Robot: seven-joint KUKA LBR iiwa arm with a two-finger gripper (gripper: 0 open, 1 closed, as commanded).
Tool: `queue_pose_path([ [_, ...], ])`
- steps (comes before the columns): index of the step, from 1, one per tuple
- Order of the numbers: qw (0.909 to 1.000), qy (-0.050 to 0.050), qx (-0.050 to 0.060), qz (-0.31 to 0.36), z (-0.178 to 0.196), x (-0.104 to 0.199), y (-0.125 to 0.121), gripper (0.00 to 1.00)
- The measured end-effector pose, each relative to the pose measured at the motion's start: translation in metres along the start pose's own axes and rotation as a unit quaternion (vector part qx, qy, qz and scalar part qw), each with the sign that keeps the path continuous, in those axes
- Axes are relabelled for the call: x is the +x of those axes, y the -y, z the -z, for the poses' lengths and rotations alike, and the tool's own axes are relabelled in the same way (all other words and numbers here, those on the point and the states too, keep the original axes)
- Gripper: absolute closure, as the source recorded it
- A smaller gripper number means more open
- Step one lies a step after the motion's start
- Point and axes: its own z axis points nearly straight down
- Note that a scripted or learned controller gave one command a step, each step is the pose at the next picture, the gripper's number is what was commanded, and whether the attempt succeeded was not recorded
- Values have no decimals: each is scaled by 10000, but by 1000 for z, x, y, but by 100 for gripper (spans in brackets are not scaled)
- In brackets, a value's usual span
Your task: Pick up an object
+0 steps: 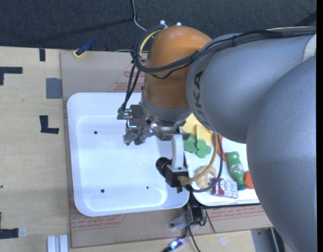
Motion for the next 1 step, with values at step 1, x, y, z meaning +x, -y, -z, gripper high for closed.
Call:
queue_pose_path([
  [1,10000,27,58,0,-55,43,25,100],
])
